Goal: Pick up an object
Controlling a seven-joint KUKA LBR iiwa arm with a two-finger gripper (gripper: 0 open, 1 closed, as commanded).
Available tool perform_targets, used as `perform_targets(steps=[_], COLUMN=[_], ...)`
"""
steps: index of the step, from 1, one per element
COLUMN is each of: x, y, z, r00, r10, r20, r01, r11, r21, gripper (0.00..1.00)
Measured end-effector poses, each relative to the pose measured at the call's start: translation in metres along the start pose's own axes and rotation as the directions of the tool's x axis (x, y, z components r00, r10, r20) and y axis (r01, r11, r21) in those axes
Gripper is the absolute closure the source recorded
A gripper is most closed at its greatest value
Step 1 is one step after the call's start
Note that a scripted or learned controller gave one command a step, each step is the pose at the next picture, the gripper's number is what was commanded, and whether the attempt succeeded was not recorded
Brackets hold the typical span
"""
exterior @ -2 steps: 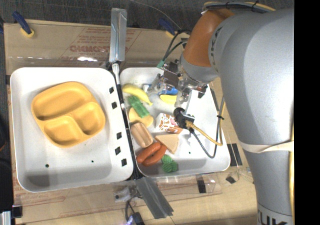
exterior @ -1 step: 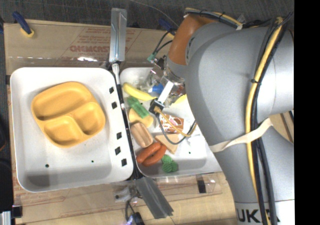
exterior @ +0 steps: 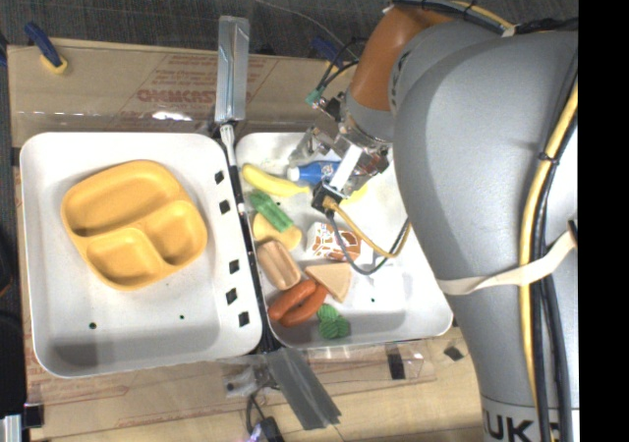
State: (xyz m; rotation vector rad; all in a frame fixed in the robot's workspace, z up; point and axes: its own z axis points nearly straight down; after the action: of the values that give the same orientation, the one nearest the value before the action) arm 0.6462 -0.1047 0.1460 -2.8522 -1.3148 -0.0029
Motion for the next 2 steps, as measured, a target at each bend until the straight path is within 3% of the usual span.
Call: perform_targets(steps=[1,2], x=[0.014,0.017], y=[-0.001,-0.003], z=[0.045,0.035], r00=[0.915,0.920], r10=[0.403,0.392], r20=[-0.012,-0.010], r01=[-0.403,-0.393], r11=[0.915,0.920], r21=[-0.004,0.000], gripper=[0.00,1.00])
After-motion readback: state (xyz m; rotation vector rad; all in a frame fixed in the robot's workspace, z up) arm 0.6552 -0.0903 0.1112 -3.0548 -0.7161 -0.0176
